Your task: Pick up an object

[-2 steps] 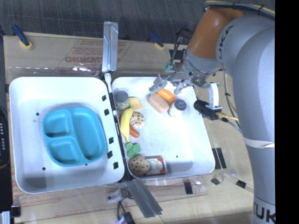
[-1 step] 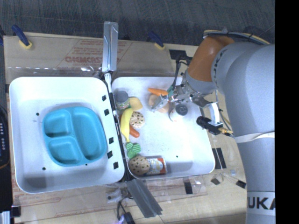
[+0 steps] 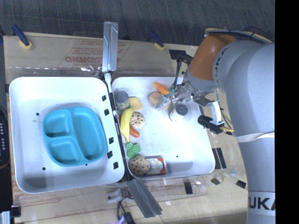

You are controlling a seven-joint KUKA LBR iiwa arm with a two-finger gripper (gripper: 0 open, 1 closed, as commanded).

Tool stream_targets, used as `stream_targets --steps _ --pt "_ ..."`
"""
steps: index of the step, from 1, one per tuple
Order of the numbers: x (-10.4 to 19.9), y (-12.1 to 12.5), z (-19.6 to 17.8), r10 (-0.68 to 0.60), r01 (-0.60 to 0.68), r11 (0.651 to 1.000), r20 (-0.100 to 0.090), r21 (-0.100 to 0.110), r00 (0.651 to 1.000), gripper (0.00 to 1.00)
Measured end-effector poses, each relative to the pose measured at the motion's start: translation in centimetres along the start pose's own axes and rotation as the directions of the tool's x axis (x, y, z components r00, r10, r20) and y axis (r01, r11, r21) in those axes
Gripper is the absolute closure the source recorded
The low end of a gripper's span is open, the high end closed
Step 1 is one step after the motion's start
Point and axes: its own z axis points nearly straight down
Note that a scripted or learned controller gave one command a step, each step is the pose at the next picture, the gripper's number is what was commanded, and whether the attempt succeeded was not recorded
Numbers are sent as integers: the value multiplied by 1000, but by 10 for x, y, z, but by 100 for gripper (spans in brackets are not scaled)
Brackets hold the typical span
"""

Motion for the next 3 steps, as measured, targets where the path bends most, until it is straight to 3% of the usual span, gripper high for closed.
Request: stream_targets --steps 1,2,3 --pt "63 32 10 25 -25 1000 0 -1 1000 100" --pt "9 23 -74 79 -79 997 4 -7 997 100" --pt "11 22 -70 77 -77 997 1 -3 997 0"
